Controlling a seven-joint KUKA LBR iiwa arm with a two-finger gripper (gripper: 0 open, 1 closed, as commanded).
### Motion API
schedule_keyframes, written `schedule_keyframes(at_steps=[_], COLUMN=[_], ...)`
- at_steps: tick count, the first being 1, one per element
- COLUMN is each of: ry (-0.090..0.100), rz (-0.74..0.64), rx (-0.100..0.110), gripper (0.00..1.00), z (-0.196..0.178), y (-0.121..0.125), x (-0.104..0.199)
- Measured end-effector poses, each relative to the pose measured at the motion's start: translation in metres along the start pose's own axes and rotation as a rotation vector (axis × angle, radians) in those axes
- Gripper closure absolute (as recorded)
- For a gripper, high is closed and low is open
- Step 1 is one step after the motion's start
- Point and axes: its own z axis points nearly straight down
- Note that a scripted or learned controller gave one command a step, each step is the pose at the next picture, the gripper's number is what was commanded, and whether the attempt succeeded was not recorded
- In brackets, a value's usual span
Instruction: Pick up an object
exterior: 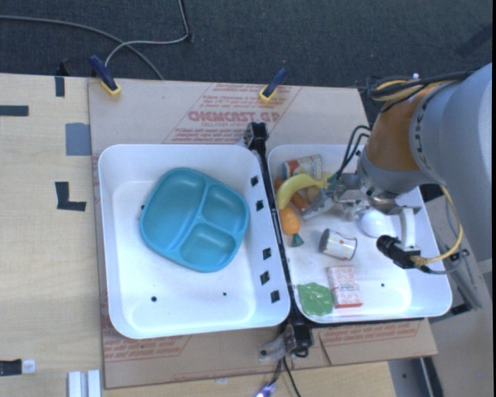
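The right bin (413, 304) holds a yellow banana (291, 188), an orange fruit (290, 220), a small grey cup on its side (338, 243), a red-and-white packet (344, 287), a green object (315, 298) and a printed package (304, 166) at the back. My gripper (339, 195) reaches down into the back of this bin, just right of the banana. The wrist hides its tips. A white rounded object (372, 221) lies under the wrist.
The left bin (120, 246) holds a blue divided plate (194, 218). A black divider (269, 222) with clips runs between the bins. The arm's orange band (397, 135) and grey body cover the right bin's far right corner. Cables lie on the dark floor behind the bench.
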Motion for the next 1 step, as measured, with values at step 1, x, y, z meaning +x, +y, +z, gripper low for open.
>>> schedule_keyframes(at_steps=[1], ry=[0.0], rz=[0.0], rx=[0.004], gripper=[0.0], z=[0.0119], y=[0.0701], x=[0.0299])
